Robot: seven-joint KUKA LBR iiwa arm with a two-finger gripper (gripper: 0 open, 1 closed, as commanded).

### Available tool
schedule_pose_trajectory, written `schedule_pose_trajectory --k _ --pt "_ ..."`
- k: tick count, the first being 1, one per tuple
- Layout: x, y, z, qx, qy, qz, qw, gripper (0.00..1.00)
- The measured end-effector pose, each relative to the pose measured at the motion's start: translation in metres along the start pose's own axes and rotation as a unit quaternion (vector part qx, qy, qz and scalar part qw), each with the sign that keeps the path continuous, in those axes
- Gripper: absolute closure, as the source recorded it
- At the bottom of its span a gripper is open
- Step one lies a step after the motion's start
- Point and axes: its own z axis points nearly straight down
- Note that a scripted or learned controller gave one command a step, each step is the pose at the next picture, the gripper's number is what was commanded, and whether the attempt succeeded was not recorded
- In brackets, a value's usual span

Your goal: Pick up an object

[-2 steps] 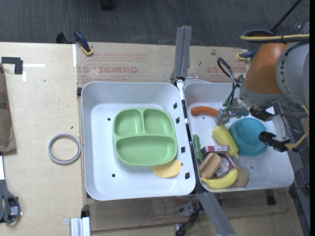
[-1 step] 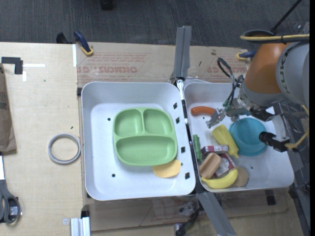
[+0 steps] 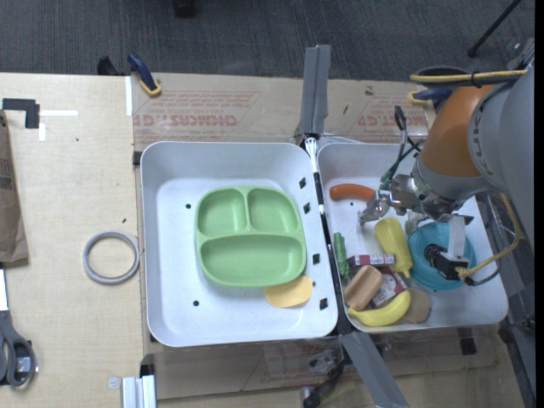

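Note:
The right bin [image 3: 481, 314] holds an orange sausage-shaped piece [image 3: 351, 192] at the back, a long yellow piece [image 3: 393, 243], a blue bowl [image 3: 430, 263], a bread roll [image 3: 364, 286], a banana [image 3: 382, 311] and a thin green piece [image 3: 340, 253]. My gripper [image 3: 376, 208] hangs low over this bin, just right of the orange piece and just behind the long yellow piece. I see nothing held in it. The grey arm with its orange band [image 3: 450, 134] covers the bin's back right.
The left bin [image 3: 161, 253] holds a green divided plate [image 3: 251, 236] and a flat yellow disc [image 3: 289, 293] at its front. On the bench to the left lie a grey ring [image 3: 110, 256] and scissors [image 3: 15, 355]. A blue clamp [image 3: 144, 73] sits at the back.

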Motion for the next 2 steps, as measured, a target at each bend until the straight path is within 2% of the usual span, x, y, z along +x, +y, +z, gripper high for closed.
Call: schedule_pose_trajectory --k 1,2 --pt "0.000 0.000 -0.009 0.001 0.001 -0.001 1.0000 1.00" --pt "0.063 0.028 -0.133 -0.001 -0.001 0.002 1.0000 1.00"
